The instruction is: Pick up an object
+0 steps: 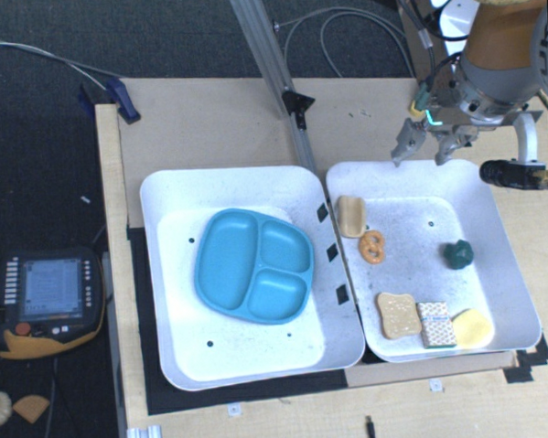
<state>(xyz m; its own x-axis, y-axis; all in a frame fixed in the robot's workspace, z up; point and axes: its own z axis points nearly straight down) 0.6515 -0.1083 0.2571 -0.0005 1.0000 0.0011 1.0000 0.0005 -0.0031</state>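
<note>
At twelve o'clock over the right white bin [493,202]: two-finger gripper [431,148], fingers spread, holding nothing. Below: dark green lump [457,254], brown pretzel [372,247], tan bread slice [398,314].

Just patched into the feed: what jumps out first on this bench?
The bright blue divided plate dominates, lying in the left bin. In the right bin, small items are scattered: a pretzel, a dark green lump, and a toast slice near the front wall. The tool hangs open above that bin's far rim, holding nothing.
</note>
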